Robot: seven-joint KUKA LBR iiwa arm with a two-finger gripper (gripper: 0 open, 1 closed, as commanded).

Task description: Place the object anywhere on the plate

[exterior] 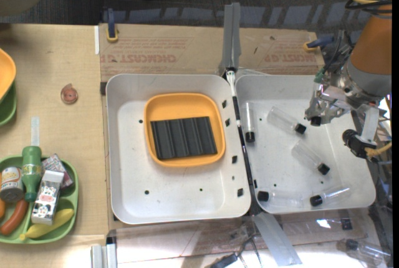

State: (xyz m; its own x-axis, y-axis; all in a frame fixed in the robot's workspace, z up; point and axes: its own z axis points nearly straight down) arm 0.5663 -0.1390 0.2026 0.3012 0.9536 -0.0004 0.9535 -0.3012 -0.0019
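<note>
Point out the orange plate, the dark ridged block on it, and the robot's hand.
orange plate point(184, 103): camera view, on its bare far rim, in the left bin.
dark ridged block point(184, 137): camera view, on the middle of its top face.
hand point(316, 116): camera view, at its tip above the right bin.

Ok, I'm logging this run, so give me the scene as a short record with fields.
plate: orange plate in the left bin, a dark ribbed slab lying on it
objects: clear tubes with black caps, e.g. and, scattered in the right bin
gripper: above the right bin's far right part, near one tube
task state: no tube on the plate yet
</note>
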